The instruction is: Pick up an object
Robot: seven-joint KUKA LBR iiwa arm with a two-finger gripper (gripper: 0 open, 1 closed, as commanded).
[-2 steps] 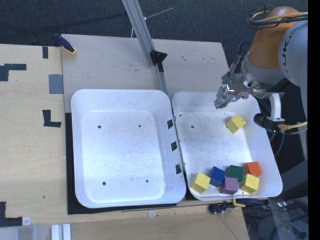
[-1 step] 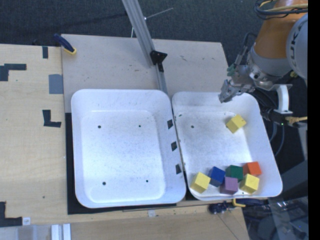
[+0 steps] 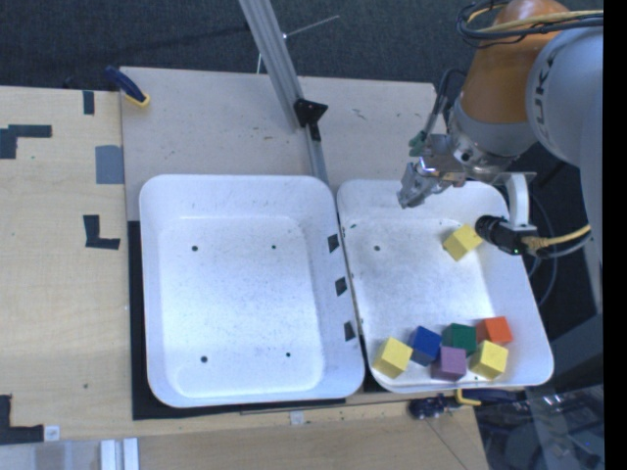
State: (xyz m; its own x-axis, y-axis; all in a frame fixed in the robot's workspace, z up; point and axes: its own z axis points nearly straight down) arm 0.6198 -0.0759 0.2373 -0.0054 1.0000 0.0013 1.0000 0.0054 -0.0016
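Observation:
My gripper [image 3: 415, 190] hangs over the far edge of the right bin [image 3: 411, 282], fingers pointing down and left, with nothing visible between them. A lone yellow cube [image 3: 460, 242] lies in the right bin, to the gripper's right and nearer the camera. At that bin's near edge sits a cluster of cubes: yellow [image 3: 394, 356], blue [image 3: 425, 343], green [image 3: 458, 337], purple [image 3: 452, 362], orange [image 3: 495, 330] and another yellow [image 3: 491, 359].
The left bin [image 3: 240, 282] lies beside the right one. A slanted metal rod [image 3: 279, 62] with a black clamp [image 3: 310, 113] crosses the bench behind the bins. Black and yellow cables [image 3: 519, 235] hang near the right bin's right rim.

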